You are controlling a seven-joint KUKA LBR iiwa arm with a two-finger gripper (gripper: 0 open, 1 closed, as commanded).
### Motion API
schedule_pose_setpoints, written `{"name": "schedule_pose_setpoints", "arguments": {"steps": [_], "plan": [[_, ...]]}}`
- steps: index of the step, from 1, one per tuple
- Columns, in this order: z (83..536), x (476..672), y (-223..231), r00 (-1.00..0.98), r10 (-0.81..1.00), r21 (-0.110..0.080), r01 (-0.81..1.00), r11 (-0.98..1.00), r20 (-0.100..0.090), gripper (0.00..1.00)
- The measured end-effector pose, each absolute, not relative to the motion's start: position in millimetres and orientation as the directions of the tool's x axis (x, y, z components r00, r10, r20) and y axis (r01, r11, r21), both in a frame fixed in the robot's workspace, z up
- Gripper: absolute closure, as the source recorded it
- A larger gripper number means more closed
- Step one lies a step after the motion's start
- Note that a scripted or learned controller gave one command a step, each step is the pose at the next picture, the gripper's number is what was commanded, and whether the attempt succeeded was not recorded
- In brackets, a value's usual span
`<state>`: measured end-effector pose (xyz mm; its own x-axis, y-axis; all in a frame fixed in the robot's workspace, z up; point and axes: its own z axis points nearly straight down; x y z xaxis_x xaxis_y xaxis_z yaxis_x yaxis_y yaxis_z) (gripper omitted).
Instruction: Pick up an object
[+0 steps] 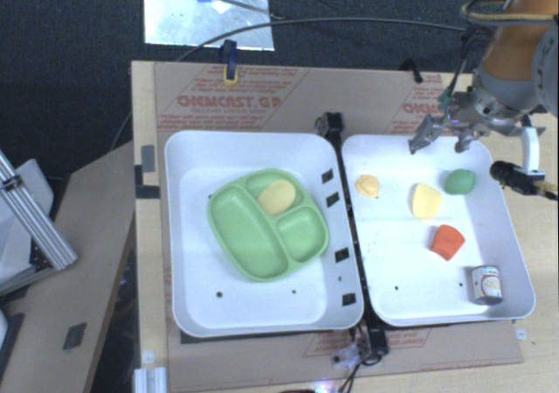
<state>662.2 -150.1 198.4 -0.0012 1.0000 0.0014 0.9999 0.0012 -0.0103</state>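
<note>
Jaws (444,140): apart, holding nothing, above right bin (507,243) far rim
Targets: green piece (459,181) at jaws' 5 o'clock; yellow piece (426,201), red piece (446,241), can (486,285) beyond
Progress: nothing picked; descent, grasp, lift remain

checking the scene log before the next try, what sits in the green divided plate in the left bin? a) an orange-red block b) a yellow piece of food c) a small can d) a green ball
b: a yellow piece rests in one of the smaller compartments of the green divided plate, while the can, the orange-red block and the green ball all lie in the right bin.
</note>
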Motion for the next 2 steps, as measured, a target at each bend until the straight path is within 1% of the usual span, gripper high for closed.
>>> {"name": "schedule_pose_setpoints", "arguments": {"steps": [1, 2], "plan": [[206.0, 665.1, -149.9, -0.003, 1.0, 0.002, 1.0, 0.003, 0.0, 0.0], [164.2, 667.9, -153.6, -0.002, 1.0, 0.0, 1.0, 0.002, -0.001, 0.0]]}}
